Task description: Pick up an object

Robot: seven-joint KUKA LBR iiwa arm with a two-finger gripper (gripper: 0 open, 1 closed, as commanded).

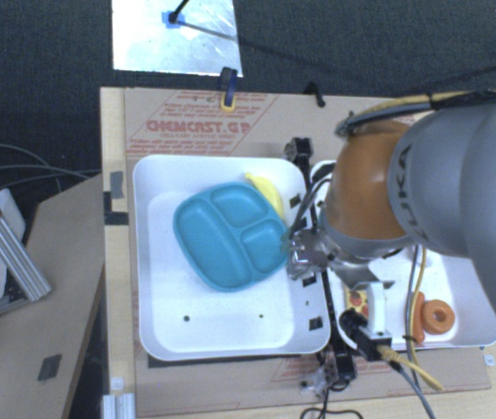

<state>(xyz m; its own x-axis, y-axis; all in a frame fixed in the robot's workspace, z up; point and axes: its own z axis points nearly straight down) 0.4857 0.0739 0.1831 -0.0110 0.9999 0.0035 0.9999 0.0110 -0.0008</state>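
A blue divided plate (pixel 230 233) lies in the left white bin (pixel 222 326), towards its right side. A yellow object (pixel 266 189), partly hidden, peeks out behind the plate's far right edge. My gripper (pixel 299 253) hangs at the plate's right rim, over the wall between the two bins, under the orange wrist band (pixel 366 186). An orange ring (pixel 438 317) rests in the right bin (pixel 466 339), and a small red and white item (pixel 359 301) lies near it, mostly covered by the arm.
The grey arm (pixel 466 182) covers most of the right bin. Cables and a black bracket (pixel 353 339) run along the divider at the front. A cardboard sheet (pixel 197 120) lies under the bins, with a yellow clip (pixel 228 90) behind.
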